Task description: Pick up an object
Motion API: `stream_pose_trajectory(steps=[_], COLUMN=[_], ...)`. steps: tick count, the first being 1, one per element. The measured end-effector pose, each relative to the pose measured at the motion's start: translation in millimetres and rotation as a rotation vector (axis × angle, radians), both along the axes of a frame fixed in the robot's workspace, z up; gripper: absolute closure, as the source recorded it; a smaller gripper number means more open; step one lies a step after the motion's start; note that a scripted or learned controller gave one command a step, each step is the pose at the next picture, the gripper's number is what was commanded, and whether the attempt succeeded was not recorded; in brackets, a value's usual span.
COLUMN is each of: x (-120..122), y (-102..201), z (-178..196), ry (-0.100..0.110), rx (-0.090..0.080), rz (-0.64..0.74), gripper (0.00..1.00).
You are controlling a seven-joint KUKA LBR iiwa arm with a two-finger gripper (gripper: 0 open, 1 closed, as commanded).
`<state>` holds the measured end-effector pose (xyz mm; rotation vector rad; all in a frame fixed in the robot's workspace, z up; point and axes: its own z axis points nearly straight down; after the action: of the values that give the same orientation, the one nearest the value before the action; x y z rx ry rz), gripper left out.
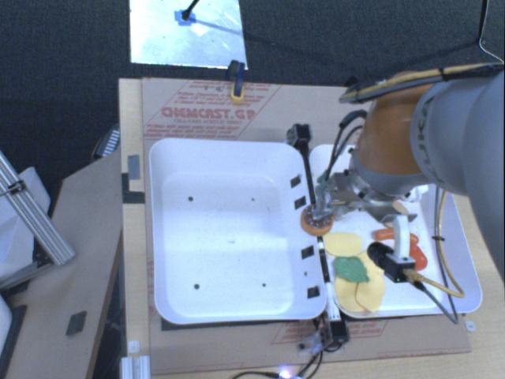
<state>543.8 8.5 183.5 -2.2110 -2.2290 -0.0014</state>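
Closest to the lens looms my own arm point(461, 125), smooth grey casing with an orange band point(387, 136). It reaches across the right bin point(467, 289) so that my pincer point(319, 210) hangs at the side next to the left bin point(229, 235).

Directly under the pincer sits a small round ring point(317, 225), brown with a paler top, rather like a toy doughnut. I take it for my target. Whether the pincer is spread or pressed together on it I cannot tell, since its tip is dark and blurred.

The ring lies tight against the bin wall, which I judge is why I stand so steeply over it.

- **Toward the camera, just beside the ring:** a flat yellow oval point(343, 244).
- **Beyond that oval:** a green leaf-shaped piece point(352, 269) overlapping a second yellow slab point(364, 292).
- **Right of the ring:** a glossy red piece point(416, 256).
- **Left of the ring:** the left bin, white plastic, shallow and round-cornered.
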Motion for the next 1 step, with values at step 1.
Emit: stream_pose_trajectory(steps=[1], x=[54.0], y=[11.5], z=[170.5], ry=[-0.024], rx=[-0.001], rz=[-0.001], gripper=[1.0])
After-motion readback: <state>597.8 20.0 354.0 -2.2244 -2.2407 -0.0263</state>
